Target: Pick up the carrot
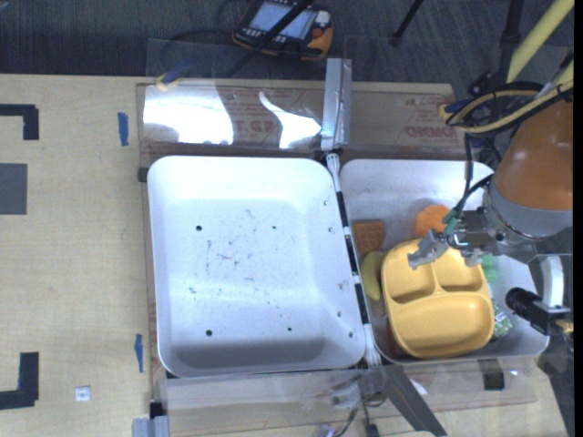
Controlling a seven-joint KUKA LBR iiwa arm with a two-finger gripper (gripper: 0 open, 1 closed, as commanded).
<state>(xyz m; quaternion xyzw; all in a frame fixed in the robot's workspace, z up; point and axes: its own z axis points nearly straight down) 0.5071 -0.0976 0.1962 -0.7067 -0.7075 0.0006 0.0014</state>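
The carrot (432,218) shows as a small orange shape in the right bin (401,182), near its middle, partly hidden behind the arm's wrist. My gripper (445,243) hangs just below and to the right of it, over the upper edge of a yellow divided tray (435,308). Its metal parts overlap the tray's rim. Whether anything is held cannot be made out from this angle.
A brown block (368,236) and a yellow-green item (372,277) lie along the right bin's left wall. Something green (490,268) peeks out beside the yellow tray. The left bin (246,262) stands beside it. The grey and orange arm (537,167) covers the right bin's far right.
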